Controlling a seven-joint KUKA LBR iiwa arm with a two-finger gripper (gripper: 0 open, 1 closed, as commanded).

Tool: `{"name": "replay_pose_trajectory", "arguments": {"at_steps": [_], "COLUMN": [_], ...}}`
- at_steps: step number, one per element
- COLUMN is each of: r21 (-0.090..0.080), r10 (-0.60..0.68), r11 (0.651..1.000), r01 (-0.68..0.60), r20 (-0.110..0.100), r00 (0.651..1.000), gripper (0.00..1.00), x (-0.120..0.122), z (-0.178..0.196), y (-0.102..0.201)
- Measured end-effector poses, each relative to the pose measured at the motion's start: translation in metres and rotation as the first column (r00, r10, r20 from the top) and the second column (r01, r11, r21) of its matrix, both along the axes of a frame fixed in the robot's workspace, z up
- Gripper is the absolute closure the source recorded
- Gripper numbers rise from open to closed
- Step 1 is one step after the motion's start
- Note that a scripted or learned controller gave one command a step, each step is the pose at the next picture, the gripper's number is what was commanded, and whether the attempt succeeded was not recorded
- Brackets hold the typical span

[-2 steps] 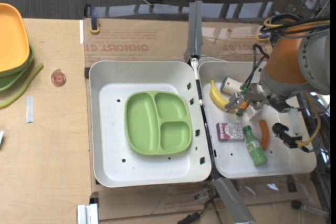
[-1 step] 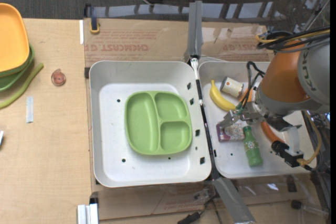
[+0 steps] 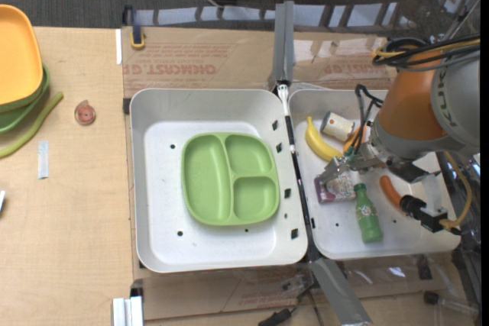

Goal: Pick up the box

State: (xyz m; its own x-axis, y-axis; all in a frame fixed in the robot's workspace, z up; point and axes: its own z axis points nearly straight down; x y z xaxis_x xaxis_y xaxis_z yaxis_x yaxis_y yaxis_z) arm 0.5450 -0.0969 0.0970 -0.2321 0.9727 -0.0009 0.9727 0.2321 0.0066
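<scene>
So far nothing is lifted: the arm (image 3: 416, 99) hangs over the right bin (image 3: 336, 244), its gripper (image 3: 353, 159) low above the purple-and-silver box (image 3: 336, 185) lying beside the banana (image 3: 319, 141); whether it grips is unclear.

Two white bins (image 3: 145, 164), one green plate (image 3: 229, 178), one banana (image 3: 319, 143) (plus one green bottle (image 3: 367, 214)).
</scene>
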Motion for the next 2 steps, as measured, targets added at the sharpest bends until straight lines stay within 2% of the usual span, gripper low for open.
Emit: {"name": "replay_pose_trajectory", "arguments": {"at_steps": [1,2], "r21": [0.0,-0.002], "r10": [-0.004,-0.001], "r11": [1.0,1.0], "r01": [0.004,0.001], "r20": [0.004,0.006], "r00": [1.0,1.0], "gripper": [0.0,0.0], "x": [0.041,0.015], "z": [0.0,0.001], "y": [-0.016,-0.009]}}
